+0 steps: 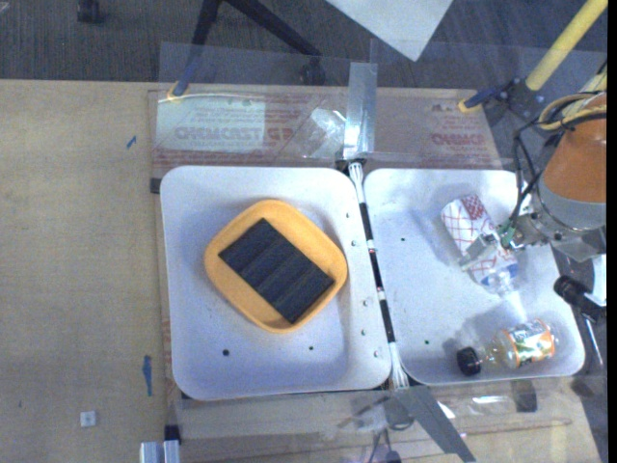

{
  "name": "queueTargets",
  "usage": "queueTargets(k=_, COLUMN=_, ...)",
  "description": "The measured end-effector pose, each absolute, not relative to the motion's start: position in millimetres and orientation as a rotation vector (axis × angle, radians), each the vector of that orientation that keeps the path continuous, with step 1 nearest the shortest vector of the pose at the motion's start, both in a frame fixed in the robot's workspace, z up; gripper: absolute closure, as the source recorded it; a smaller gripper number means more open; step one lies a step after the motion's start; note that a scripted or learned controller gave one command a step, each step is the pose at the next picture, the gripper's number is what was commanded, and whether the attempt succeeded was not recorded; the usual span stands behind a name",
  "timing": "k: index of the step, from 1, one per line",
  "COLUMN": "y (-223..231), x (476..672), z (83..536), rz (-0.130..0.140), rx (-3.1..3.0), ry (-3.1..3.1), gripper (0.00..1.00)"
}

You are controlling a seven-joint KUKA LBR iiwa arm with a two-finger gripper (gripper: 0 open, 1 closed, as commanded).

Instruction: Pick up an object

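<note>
Bottle (509, 346) lying flat, long axis left-right, black cap pointing left, fingers' (494, 242) state unclear

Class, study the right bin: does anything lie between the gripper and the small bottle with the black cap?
Nothing visible does. The gripper sits over the red-and-white packet in the right bin; the bottle lies nearer the front edge, with bare bin floor between.

Beside the gripper (490, 244), crinkled glossy wrapping (467, 222) is seen; below it, a clear plastic bottle (511, 346); far left, a matt orange-rimmed pad (275, 263).
</note>
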State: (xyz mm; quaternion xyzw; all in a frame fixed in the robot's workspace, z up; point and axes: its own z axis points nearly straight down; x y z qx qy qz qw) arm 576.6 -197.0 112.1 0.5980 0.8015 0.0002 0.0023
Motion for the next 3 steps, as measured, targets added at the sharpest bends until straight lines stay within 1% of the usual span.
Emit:
queueTargets(k=1, y=-186, x=585.7, z=95, rz=0.0, rx=1.9, ry=2.483, gripper=0.0)
queueTargets(k=2, y=-187, x=586.4, z=105, rz=0.0, rx=1.899, ry=2.479, gripper=1.0)
queueTargets(k=3, y=-118, x=623.0, z=178, rz=-0.007, rx=1.898, ry=2.511, gripper=1.0)
